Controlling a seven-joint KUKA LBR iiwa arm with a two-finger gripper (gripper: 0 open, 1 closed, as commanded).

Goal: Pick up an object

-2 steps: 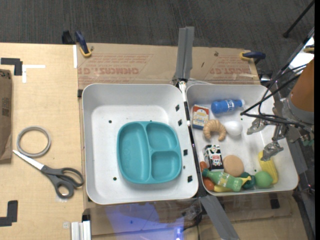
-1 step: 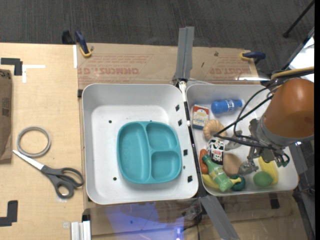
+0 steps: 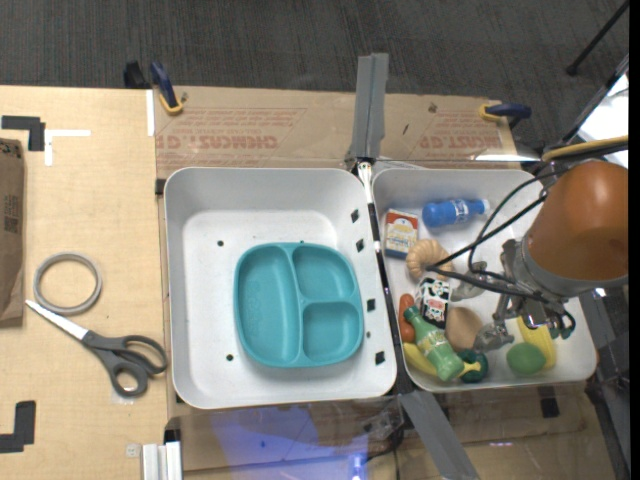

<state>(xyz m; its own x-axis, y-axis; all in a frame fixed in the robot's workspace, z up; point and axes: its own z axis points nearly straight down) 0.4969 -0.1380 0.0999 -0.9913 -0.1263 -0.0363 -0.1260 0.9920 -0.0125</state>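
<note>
The right bin (image 3: pixel 480 175) holds several small objects: a blue bottle (image 3: pixel 455 211), a small orange and white box (image 3: pixel 400 234), a tan rounded piece (image 3: pixel 424 256), a black and white carton (image 3: pixel 435 299), a brown egg-shaped item (image 3: pixel 463 326), a green bottle (image 3: pixel 443 353), a yellow banana (image 3: pixel 417 359) and a green ball (image 3: pixel 527 358). My gripper (image 3: pixel 522 316) hangs low over the right part of this bin, just above the green ball and a yellow item (image 3: pixel 541 339). The orange band (image 3: pixel 585 223) of the arm covers the bin's right side.
The left bin (image 3: pixel 190 268) carries a teal divided plate (image 3: pixel 298 304). Scissors (image 3: pixel 110 350) and a roll of tape (image 3: pixel 67 282) lie on the wooden bench to the left. A grey divider bar (image 3: pixel 369 108) stands behind the bins.
</note>
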